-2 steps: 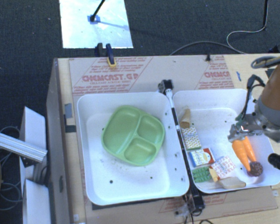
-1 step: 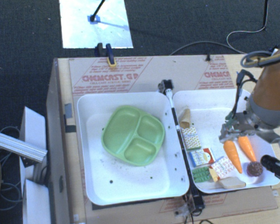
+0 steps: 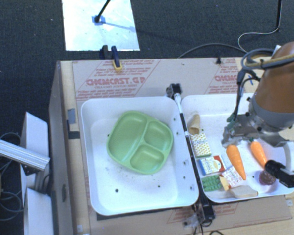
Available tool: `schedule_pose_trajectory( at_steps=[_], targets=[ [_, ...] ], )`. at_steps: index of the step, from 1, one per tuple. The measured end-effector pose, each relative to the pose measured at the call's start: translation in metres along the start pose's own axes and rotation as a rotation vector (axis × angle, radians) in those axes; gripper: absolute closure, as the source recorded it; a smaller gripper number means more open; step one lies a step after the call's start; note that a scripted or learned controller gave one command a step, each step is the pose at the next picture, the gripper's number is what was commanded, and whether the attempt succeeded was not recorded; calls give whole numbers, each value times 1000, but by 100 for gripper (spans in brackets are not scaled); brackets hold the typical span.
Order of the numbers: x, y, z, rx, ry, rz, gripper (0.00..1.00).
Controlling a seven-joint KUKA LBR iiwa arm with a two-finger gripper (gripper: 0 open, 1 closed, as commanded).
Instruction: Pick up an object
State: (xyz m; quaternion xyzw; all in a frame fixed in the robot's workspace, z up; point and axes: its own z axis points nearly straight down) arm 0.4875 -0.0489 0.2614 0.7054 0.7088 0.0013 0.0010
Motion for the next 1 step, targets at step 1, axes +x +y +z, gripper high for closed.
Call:
schedule_pose_trajectory(
  at_steps=[1],
  targets=[
    [-46,-1,-2,0,-2,3,100]
  ],
)
